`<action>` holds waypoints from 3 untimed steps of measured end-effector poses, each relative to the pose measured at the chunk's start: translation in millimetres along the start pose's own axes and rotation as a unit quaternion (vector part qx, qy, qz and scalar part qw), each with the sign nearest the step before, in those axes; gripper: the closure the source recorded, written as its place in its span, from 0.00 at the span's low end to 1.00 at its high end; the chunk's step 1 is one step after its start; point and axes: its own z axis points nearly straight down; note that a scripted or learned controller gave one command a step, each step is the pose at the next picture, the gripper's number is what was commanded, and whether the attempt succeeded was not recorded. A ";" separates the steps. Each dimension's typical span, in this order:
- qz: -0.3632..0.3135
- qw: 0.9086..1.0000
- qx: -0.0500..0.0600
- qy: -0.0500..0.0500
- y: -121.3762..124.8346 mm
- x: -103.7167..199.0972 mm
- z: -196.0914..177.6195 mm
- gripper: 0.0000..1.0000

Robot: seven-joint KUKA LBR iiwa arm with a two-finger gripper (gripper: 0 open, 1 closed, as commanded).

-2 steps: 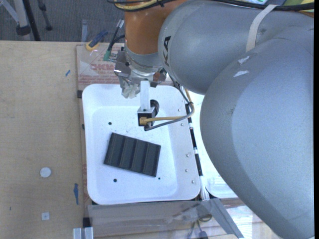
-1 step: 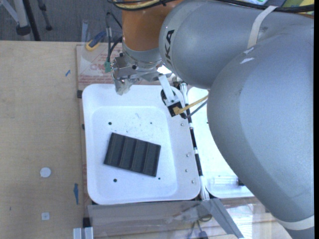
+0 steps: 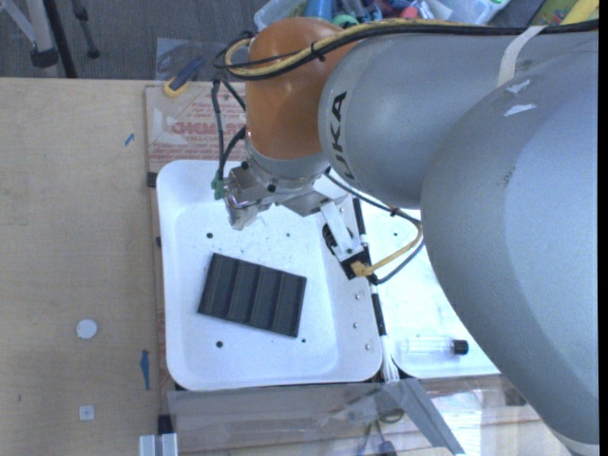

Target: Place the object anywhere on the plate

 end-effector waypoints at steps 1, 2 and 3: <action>-0.150 0.989 -0.002 -0.001 30.4 -20.6 12.8 1.00; -0.201 0.980 -0.003 -0.001 62.6 -22.3 28.0 1.00; -0.299 0.954 -0.001 0.000 60.9 -15.2 46.3 1.00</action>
